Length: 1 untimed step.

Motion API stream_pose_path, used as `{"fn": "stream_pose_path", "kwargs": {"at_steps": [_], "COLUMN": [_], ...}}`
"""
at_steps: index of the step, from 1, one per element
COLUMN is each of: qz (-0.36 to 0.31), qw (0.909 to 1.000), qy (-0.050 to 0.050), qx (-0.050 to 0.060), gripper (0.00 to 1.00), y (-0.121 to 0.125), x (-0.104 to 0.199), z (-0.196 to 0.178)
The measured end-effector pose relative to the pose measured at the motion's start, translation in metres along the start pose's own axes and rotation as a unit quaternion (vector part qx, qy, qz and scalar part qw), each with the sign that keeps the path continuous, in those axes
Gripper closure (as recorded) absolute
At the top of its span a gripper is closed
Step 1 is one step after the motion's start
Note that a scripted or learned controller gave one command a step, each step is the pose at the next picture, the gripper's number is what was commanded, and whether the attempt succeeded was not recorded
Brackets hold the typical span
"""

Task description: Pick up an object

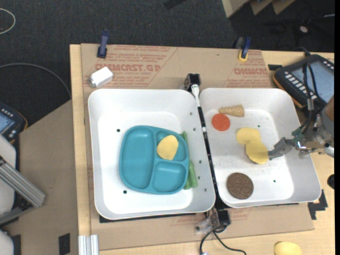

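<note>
Now, camera view as I read it:
Gripper [275,152]: low in the right bin [297,190], fingers' state I cannot tell.
Yellow piece [256,152]: touching the gripper tip.
Left bin [106,105]: teal tray [143,161].

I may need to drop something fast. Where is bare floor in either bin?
Left bin: bare strip behind the teal tray. Right bin: bare floor right of the brown disc. Crowded around the red disc, yellow pieces and tool.
</note>
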State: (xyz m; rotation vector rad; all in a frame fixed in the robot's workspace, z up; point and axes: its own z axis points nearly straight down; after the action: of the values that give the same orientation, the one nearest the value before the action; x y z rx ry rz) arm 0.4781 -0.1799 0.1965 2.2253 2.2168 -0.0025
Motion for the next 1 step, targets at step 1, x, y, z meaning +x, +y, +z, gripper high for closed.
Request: {"fn": "stream_pose_path", "kwargs": {"at_steps": [1], "qz": [0.0], "qw": [1.0], "qy": [-0.003], "qx": [-0.004], "gripper": [0.0], "y": [0.0016], "x": [-0.0478], "z": [-0.0648]}}
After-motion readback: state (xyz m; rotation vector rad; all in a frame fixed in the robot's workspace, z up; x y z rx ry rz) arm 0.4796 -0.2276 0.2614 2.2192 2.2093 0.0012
